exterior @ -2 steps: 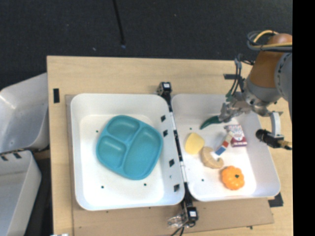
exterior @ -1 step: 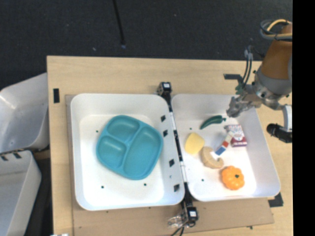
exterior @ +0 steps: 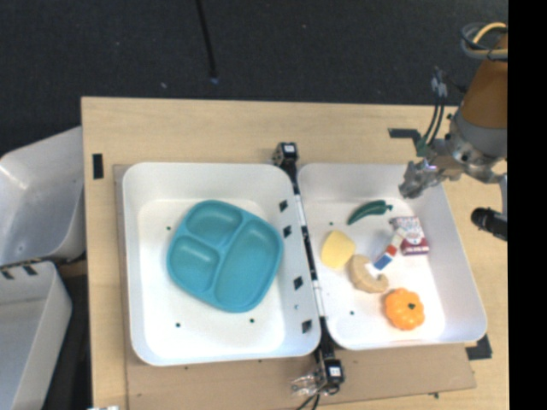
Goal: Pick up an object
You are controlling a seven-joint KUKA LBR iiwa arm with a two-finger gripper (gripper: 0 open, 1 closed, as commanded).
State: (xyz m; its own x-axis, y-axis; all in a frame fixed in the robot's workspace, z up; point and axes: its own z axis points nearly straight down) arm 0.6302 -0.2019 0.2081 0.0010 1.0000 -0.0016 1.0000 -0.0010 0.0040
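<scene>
A: Camera view, status? Any object picked?

B: Nope. All items lie loose in the right bin (exterior: 457, 293): green pepper (exterior: 369, 211), yellow piece (exterior: 338, 249), small carton (exterior: 412, 235), tube (exterior: 385, 257), beige piece (exterior: 367, 277), orange pumpkin (exterior: 403, 308). The whole grasp is left to do, I'd say.

A: Left bin?

B: Left bin (exterior: 137, 263) holds a teal divided plate (exterior: 225, 255).

A: Arm pose?

B: Reaches in from the right, orange band up, wrist angled down-left. Gripper (exterior: 416, 180) hovers over the right bin's far right corner, nearest the pepper and carton, touching neither.

A: Open or closed?

B: Can't tell, too small and blurred. Nothing visibly held.
</scene>
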